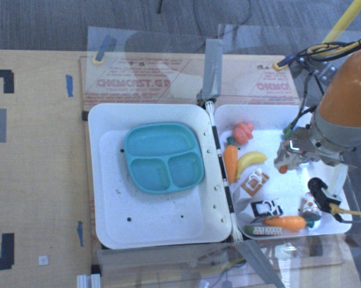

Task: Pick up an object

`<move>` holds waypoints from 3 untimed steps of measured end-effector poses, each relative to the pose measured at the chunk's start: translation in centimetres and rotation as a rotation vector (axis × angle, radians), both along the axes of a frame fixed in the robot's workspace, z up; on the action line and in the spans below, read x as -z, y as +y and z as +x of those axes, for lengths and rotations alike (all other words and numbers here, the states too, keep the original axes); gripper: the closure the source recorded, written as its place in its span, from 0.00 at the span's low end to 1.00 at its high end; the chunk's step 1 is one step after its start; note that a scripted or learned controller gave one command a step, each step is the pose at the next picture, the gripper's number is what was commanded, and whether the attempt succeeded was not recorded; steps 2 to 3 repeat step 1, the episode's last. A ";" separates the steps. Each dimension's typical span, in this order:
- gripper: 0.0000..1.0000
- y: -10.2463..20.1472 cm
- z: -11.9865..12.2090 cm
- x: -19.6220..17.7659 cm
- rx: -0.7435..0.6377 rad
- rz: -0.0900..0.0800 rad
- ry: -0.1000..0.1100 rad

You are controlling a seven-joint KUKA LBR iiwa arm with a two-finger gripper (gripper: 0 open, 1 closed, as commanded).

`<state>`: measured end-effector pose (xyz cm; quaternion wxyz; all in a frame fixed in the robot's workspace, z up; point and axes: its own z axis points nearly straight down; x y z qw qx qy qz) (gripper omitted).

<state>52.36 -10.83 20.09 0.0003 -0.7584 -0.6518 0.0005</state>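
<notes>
Arm (pixel 342 101) reaches in from the right, with the gripper (pixel 287 156) low over the right bin (pixel 270 135), above a bare patch of floor on its right side. Whether the gripper is open or closed I cannot tell from this angle, and nothing is visibly held. My reading: the approach step, no grasp made yet. Nearest candidates are the banana (pixel 251 159), just to the gripper's left, and the small box (pixel 254 183) below the banana. Either would call for a short shift left before closing. Other contents of this bin: an upright carrot (pixel 229 161) against the dividing wall, touching or nearly touching the banana; a red fruit (pixel 243 132) above it; a black-and-white item (pixel 265 209); a second carrot (pixel 285 222) lying along the near wall; and a small bottle-like thing (pixel 309 207) near the corner, too small to identify. Crowding is the risk, since the banana sits between carrot and box, so a wide approach may nudge its neighbours. Left bin (pixel 108 161) holds a blue divided plate (pixel 164 158), well apart from the gripper.
</notes>
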 end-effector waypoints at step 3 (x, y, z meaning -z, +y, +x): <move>1.00 -2.2 4.4 -0.9 0.090 -0.001 -0.001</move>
